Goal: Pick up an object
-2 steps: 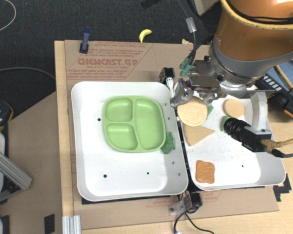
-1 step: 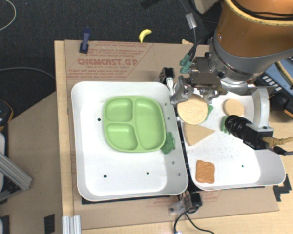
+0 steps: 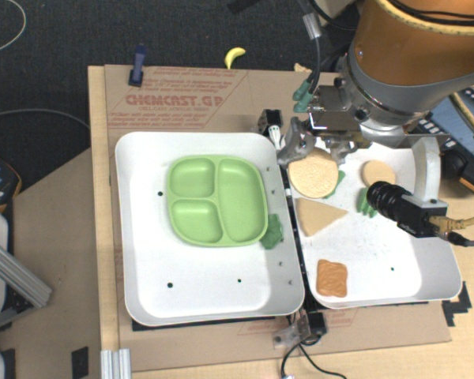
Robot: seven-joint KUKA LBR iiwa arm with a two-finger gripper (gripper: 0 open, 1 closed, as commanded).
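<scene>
Across two shallow white plastic bins (image 3: 142,283) lie one green divided plate (image 3: 217,200) and four tan food pieces; gripper (image 3: 312,144) grasp unclear.

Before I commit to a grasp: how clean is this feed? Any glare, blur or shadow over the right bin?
Camera view: lighting is even and soft; the green divided plate and brown square piece look sharp. The arm's orange band sits close to the lens, soft and glossy with a highlight. The arm blocks and shades the right bin's far end near the round cracker.
</scene>
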